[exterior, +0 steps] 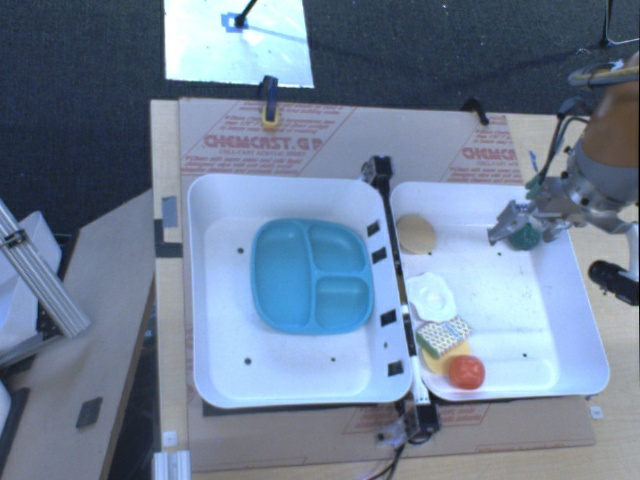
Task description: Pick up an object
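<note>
My gripper (522,230) hangs over the far right part of the right bin (560,368). Its grey fingers (502,230) are shut on a small dark green object (525,237), which shows between them. Along the bin's left side lie a tan round disc (416,233), a white moulded piece (430,295), a yellow and green checkered block (445,336) and a red ball-like fruit (465,371). The grey arm with its orange band (610,138) comes in from the right edge.
The left bin (215,298) holds a blue divided plate (312,274). A black divider with clips (392,268) runs between the bins. Bare bin floor lies below the gripper at the middle right. A black part (612,280) juts in at the right edge.
</note>
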`<state>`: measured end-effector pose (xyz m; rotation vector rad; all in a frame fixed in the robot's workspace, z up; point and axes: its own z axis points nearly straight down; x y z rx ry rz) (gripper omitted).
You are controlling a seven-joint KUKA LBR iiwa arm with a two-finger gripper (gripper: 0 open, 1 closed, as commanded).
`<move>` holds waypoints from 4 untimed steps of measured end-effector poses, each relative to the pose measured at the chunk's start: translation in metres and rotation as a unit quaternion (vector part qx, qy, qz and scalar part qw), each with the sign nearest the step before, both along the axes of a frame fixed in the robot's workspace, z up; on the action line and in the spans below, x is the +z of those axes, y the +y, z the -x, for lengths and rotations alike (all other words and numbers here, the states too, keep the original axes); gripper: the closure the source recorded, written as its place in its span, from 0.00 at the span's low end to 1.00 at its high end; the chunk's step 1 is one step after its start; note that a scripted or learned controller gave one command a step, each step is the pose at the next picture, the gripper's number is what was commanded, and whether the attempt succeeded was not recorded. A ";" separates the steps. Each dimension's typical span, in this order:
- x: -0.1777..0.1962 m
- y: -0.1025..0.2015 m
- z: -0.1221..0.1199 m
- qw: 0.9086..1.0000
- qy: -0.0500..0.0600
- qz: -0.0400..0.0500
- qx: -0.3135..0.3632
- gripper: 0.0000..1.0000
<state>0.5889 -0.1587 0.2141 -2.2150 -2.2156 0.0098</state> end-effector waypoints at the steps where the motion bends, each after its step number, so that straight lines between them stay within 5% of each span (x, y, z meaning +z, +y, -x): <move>1: 0.007 0.000 -0.003 1.000 -0.006 0.001 0.001 0.00; 3: -0.116 -0.006 0.004 1.000 -0.004 0.001 0.000 0.00; 4: -0.130 -0.006 0.003 1.000 -0.005 0.001 0.000 0.00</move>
